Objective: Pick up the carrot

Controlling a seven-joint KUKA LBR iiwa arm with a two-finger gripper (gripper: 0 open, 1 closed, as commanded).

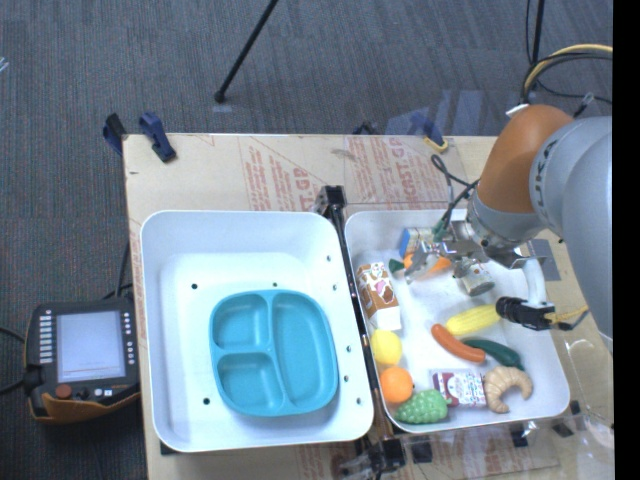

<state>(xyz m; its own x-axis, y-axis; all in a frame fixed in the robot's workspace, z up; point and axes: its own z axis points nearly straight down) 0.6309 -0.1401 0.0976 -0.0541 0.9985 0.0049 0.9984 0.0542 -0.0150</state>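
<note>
Reaching in from the right, the grey arm (575, 183) with its orange band hangs over the far part of the right bin (556, 363), one of two shallow white bins side by side on the tabletop (260, 168). The left bin (170, 258) carries a blue divided plate (273, 352). The right bin is crowded along its near half: a small milk carton (379, 294) against the left wall, a lemon (386, 348) and an orange (396, 384) below it, a green bumpy piece (424, 406), a small box (458, 388), a croissant (508, 386), a dark green vegetable (495, 352), a red sausage-like piece (458, 343) and a corn cob (471, 319).

The claw (437, 256) sits low at the bin's far left area, its metal parts tangled with a blue item (408, 240). A small orange shape with a green end, which I take to be the carrot (418, 263), lies right at the claw's tip, touching or just under it. Whether the claw is wide or narrow I cannot tell; the mechanism is too cluttered to read.

As a judgement: the approach looks done and the claw is at the carrot, but no lift is visible; the carrot appears level with the bin floor, so gripping and raising remain
</note>
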